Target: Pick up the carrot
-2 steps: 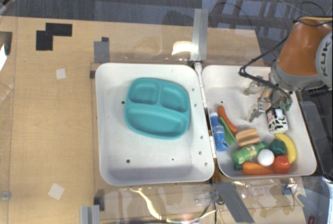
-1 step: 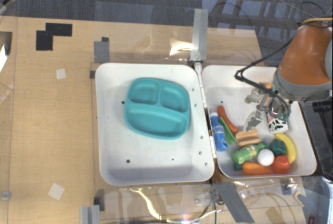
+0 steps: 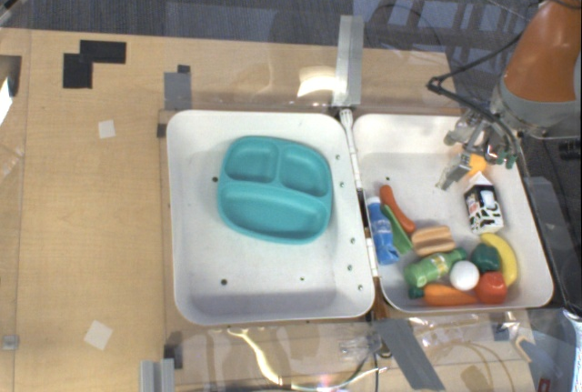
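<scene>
A: While the arm [image 3: 546, 45] hangs over the far side of the right bin [image 3: 409, 165], where is the carrot [image 3: 444, 295]?

B: In the right bin's near corner, against the front wall. I take the orange piece there to be the target. It lies below the green bottle [image 3: 426, 272] and the white ball [image 3: 465, 275], touching or nearly touching the red tomato [image 3: 492, 288].

A: Why is it wedged in like that?

B: The toys are bunched toward the near end of that bin. My judgement is that the neighbours and the wall pin the carrot on three sides.

A: Orientation?

B: It lies flat, with its long axis roughly left to right in the view, parallel to the front wall. I cannot tell which end is the tip.

A: Gripper [image 3: 464, 161] condition?

B: It hangs above open bin floor, just beside the black-and-white carton [image 3: 484, 208] and well apart from the carrot. Whether it is spread or closed cannot be determined. A small yellow-orange piece [image 3: 475, 165] sits at it, and I cannot say if that is gripped.

A: Any risk of confusion?

B: Yes. A slim red-orange piece [image 3: 396, 206] lies diagonally near the blue tube [image 3: 382, 231].
</scene>
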You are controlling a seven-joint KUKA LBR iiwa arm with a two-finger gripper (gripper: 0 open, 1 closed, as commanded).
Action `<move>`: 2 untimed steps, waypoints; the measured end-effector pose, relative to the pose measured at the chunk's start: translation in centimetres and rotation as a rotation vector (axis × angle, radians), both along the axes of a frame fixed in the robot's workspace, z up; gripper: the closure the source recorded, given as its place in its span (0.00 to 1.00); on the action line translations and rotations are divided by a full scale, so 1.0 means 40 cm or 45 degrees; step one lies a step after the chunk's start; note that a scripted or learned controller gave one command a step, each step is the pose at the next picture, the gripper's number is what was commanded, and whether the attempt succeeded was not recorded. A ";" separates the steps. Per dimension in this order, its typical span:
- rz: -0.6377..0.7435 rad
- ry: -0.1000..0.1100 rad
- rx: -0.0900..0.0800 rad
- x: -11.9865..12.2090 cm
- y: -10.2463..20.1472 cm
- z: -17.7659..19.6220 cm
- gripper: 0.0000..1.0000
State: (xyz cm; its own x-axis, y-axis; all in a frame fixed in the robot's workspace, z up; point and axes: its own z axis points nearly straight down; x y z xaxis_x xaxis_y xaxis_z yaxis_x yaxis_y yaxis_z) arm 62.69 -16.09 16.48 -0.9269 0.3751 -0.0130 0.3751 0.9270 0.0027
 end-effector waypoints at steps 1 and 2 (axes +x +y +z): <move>-0.102 -0.002 0.001 0.057 -0.074 -0.189 0.00; -0.093 -0.015 -0.002 0.065 -0.070 -0.155 1.00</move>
